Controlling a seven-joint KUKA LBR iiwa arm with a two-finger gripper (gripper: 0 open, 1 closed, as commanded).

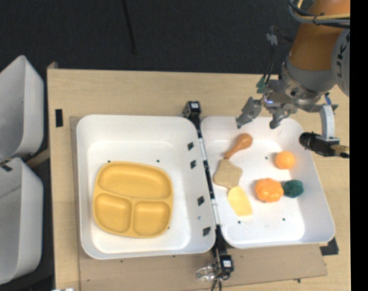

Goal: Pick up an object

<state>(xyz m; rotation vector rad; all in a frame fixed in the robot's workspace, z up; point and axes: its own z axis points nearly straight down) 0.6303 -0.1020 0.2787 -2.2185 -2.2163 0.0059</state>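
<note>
In the right bin (pixel 317 220) lay the loose objects: an orange drumstick-shaped piece (pixel 239 145) toward the far left, a tan bread-shaped piece (pixel 227 174) just near of it, and a pale yellow block (pixel 239 200) touching the bread's near edge. A small orange ball (pixel 285 160) sat to the right, with a larger orange fruit (pixel 268 190) and a dark green piece (pixel 293 188) side by side nearer. The gripper (pixel 260 117) hung over the bin's far edge, fingers spread and grasping nothing. The left bin (pixel 86 187) held a yellow divided tray (pixel 134 198).
</note>
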